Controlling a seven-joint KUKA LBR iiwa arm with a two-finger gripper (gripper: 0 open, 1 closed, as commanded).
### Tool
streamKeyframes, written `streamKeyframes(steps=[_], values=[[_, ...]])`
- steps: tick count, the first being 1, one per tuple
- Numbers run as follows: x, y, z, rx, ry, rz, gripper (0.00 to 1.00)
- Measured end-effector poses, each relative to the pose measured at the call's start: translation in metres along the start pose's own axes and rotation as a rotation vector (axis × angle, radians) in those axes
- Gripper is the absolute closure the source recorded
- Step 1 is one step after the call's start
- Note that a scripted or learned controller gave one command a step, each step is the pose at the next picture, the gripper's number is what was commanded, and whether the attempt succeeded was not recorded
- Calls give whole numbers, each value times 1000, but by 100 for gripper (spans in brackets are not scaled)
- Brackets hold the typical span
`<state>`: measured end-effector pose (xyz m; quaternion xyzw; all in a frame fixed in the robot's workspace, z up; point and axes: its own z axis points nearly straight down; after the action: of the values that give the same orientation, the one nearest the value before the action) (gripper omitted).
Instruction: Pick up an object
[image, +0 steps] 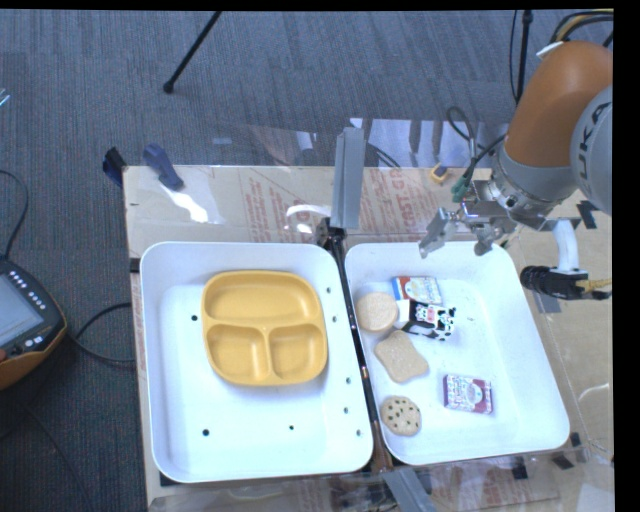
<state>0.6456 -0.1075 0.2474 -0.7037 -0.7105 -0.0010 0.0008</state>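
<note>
My gripper (458, 238) hangs above the far rim of the right bin (520, 400), open, with nothing between its fingers. In that bin lie a round cracker (377, 312), a small milk carton (418, 290), a black-and-white cow-patterned piece (432, 321), a slice of toast (401, 356), a chocolate chip cookie (401, 415) and a dark red packet (468, 393). The carton is the object closest to the gripper, a little nearer the camera and to its left.
The left bin (175, 410) holds a yellow divided plate (265, 327). A grey metal post (348, 180) stands behind the seam between the bins. Bare white floor shows along the right bin's right side.
</note>
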Motion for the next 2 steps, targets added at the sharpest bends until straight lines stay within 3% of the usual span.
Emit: streamKeyframes(steps=[1,2], values=[[4,-28,123,7,-1,6,0],[22,-45,159,0,-2,10,0]])
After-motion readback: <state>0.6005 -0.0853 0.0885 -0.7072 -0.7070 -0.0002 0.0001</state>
